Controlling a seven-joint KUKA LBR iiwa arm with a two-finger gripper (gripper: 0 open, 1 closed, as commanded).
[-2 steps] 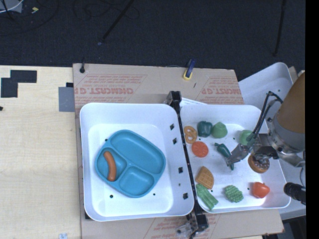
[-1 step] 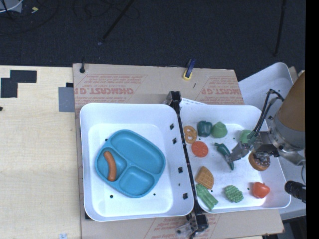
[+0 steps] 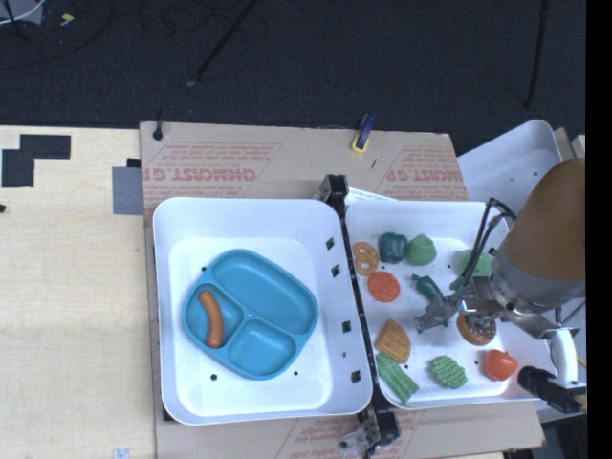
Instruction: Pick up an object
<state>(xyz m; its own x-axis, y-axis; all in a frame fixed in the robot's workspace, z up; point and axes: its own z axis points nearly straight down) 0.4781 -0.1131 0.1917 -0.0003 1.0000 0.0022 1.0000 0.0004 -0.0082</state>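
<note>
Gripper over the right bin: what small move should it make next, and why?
Probably a short shift toward the dark green piece, to get above it before lowering. The gripper sits over bare floor of the right bin, between that piece and the orange wedge, with nothing seen in its grasp. The green piece looks nearest.

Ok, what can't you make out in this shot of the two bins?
Brown ring, camera view: partly covered by the gripper.
Pale green item, camera view: crossed by cables, too blurred to identify.
Right bin, camera view: its right side hidden under the arm.
Gripper's hold: too dark to tell.
</note>
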